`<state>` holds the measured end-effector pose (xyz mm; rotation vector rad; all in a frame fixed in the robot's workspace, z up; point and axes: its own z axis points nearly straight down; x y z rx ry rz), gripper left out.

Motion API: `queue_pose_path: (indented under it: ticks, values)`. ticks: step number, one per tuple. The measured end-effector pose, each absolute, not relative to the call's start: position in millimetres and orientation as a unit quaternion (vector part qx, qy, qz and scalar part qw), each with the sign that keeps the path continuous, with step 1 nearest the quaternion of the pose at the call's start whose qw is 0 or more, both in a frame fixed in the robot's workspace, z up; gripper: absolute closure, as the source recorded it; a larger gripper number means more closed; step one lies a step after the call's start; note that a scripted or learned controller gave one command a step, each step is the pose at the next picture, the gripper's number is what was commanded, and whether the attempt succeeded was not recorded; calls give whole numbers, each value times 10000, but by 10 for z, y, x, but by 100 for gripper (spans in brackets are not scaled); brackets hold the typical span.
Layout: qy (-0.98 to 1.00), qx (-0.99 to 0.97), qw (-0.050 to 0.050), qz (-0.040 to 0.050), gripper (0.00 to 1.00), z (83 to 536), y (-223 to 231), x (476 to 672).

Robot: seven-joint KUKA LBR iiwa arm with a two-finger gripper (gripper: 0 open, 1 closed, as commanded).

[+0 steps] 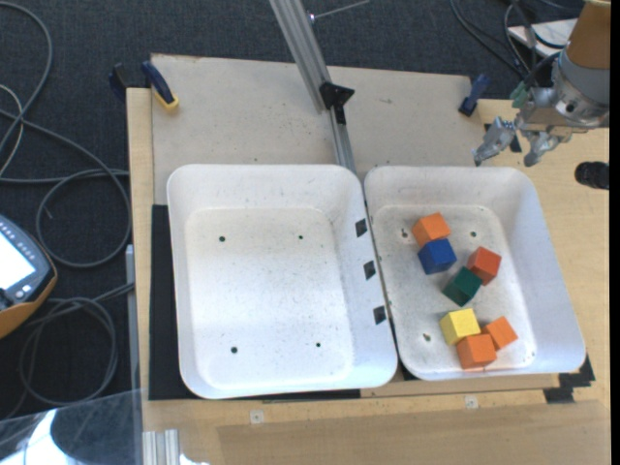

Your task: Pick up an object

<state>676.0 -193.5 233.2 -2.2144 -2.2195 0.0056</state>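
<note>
My gripper hangs open above the far right corner of the right bin, with nothing between its fingers. Inside that bin lie several small blocks: an orange cube at the top, a blue cube just below it, a red-orange block to their right, a dark green block in the middle, a yellow cube lower down, and two orange blocks near the bin's front right. All blocks sit well below and left of the gripper.
The left bin adjoins the right one. A slanted metal pole rises from the bench behind the bins. Blue clamps grip the board's back corners. Cables and a device lie on the floor at left.
</note>
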Motion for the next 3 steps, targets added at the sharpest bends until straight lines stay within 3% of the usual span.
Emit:
queue_pose_path:
  ticks: [2, 3]
  values:
    - [-7071, -7071, 23, 17, 0, 1393, -2060, 6731]
    - [-7076, -7066, -19, -5, 100, 1552, -2059, 6753]
